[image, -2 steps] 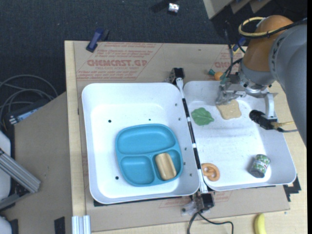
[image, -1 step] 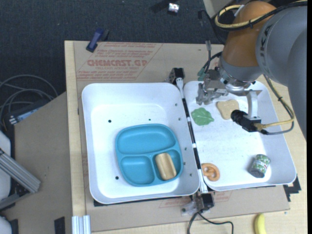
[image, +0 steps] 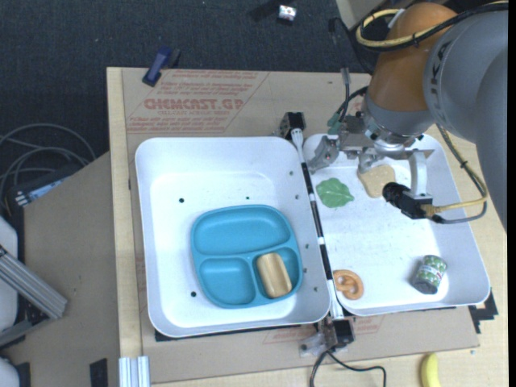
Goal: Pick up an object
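Nearest the camera, a pretzel and a small can lie in my right bin; farther in, a green leaf sits just left of my pincer, whose state I cannot tell; beyond, the board reads CHEMCAST GP

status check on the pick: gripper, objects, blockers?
Gripper low over right bin, far end. Tan piece under it, green leaf beside. No grasp visible.
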`<state>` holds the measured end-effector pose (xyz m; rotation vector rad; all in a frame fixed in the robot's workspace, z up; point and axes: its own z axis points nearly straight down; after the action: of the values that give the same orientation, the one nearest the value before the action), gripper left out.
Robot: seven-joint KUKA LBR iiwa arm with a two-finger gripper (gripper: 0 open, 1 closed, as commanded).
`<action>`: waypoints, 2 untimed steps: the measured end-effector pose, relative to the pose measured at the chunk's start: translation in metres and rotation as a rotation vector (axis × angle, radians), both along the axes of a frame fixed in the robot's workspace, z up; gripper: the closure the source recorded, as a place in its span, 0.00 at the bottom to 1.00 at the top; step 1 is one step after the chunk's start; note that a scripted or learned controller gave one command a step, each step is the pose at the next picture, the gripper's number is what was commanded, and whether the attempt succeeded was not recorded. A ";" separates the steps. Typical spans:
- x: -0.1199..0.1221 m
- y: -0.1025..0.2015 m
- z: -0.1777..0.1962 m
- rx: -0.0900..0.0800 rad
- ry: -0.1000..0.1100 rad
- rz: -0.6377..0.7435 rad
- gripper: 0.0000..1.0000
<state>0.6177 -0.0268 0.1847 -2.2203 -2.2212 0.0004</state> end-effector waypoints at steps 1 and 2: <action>0.030 -0.071 -0.006 -0.003 -0.003 -0.002 0.00; -0.046 -0.115 -0.100 -0.001 0.001 -0.002 0.00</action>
<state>0.5716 -0.1414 0.0843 -2.2221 -2.2196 0.0022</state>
